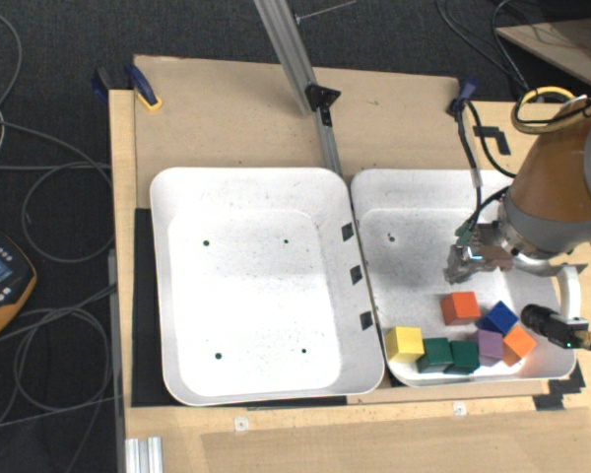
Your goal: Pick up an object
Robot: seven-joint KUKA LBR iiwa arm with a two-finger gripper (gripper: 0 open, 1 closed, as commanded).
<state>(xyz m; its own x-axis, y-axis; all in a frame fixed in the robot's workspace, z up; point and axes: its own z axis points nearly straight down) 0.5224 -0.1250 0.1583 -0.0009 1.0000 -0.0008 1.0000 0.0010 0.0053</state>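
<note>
Small orange-red cube (460,307), lower right of frame in right white bin (414,215), looks light, rigid, probably wood; grip opposite flat faces. Gripper (463,270) just above it, holding nothing; open or closed, cannot tell. Other blocks clustered below.

Left bin (177,205) has an open floor, free to pass anywhere inside its walls; the shared divider rim with black clips (356,272) stands between it and the right bin (414,190). Right bin: the far half is open floor, while the near edge is crowded by a yellow block (406,342), two green blocks (448,355), a purple block (491,344), a blue block (499,317) and an orange block (519,342), touching or just beside each other. A red-orange block (460,306) sits slightly apart, with the gripper (465,267) just beyond it and the arm (557,185) over the right rim.
</note>
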